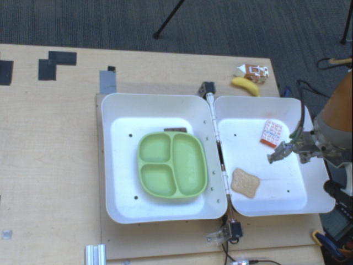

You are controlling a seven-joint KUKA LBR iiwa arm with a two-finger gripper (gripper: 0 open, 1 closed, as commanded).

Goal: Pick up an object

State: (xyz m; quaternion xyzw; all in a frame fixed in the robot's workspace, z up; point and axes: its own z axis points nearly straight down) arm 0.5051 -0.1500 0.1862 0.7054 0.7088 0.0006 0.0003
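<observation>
In the right bin (259, 203) lie a small red and white packet (271, 133) near the back and a slice of toast (245, 182) at the front left. My gripper (289, 158) hangs over the right part of this bin, just below and to the right of the packet. Its fingers are open with only white bin floor between them. The toast lies to the gripper's lower left, apart from it.
The left bin (118, 148) holds a green divided plate (172, 165), with a dark flat thing (175, 130) at its far edge. A banana (245, 85) and a small carton (253, 70) lie on the bench behind the right bin.
</observation>
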